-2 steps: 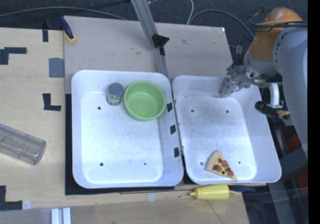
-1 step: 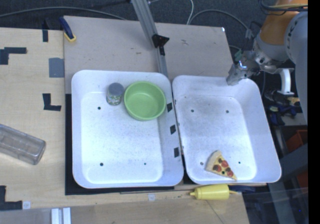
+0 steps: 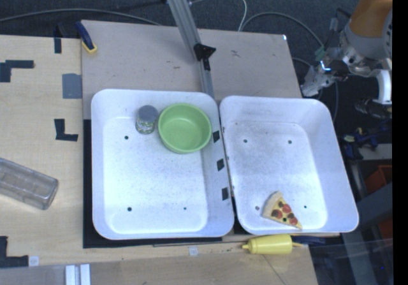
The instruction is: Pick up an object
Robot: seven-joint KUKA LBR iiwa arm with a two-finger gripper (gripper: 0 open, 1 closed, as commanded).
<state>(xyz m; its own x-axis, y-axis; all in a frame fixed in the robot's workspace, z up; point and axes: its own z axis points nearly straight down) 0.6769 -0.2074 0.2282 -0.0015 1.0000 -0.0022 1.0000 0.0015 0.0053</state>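
nearest you, at the bottom edge: a yellow squeeze bottle (image 3: pixel 270 245) lying on its side on the bench, just outside the front rim of the right bin (image 3: pixel 319 111). note it sits out of the bins, so treat it as an unlikely target.

right bin: one item, a toy pizza slice (image 3: pixel 280 210), flat on the floor near the front wall, point aimed toward the left bin (image 3: pixel 102 169).

left bin: a green bowl (image 3: pixel 185 127) upright by the back wall, and a small grey-lidded can (image 3: pixel 146 119) just beside it on its left, seemingly touching or close to it. the front part of that bin's floor is bare.

also on the bench: a clear plastic container (image 3: pixel 25 183) lying far left, well apart from the bins, and a metal pole (image 3: pixel 182 16) slanting down to the back of the bins.

the arm (image 3: pixel 373 16) sits at the top right, beyond the right bin's back corner, well apart from every object. the gripper (image 3: pixel 315 80) hangs past that corner; you cannot tell from here how it is set.

progress, as a judgement: nothing picked. all candidates rest in place, nothing lifted. everything remains: choose a target, travel over it, descend, close, lift. the pizza slice is closest to the arm but lies flat, so expect a hard grasp; the can looks easier.
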